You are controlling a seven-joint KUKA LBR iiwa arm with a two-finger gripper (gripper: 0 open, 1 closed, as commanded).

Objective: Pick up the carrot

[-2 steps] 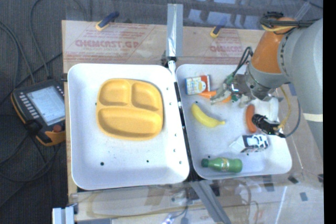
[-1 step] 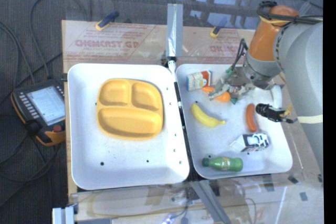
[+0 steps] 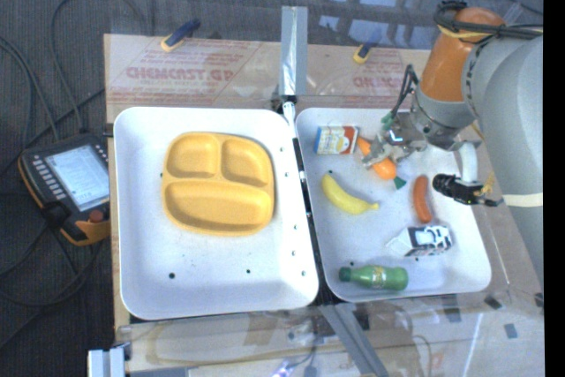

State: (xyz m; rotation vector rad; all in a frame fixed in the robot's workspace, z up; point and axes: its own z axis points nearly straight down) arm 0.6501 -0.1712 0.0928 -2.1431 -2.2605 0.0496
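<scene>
The carrot (image 3: 381,166), orange with a small green end, lies in the right bin (image 3: 468,274) near its far edge, just right of a small carton. My gripper (image 3: 394,143) reaches in from the right and hangs directly over the carrot's upper part, covering some of it. Whether it touches the carrot is not visible from this angle.
In the right bin are also a white and orange carton (image 3: 334,139), a banana (image 3: 347,196), a red sausage (image 3: 422,199), a small toy car (image 3: 430,238) and a green bottle (image 3: 375,276). The left bin (image 3: 141,278) holds a yellow divided tray (image 3: 218,182).
</scene>
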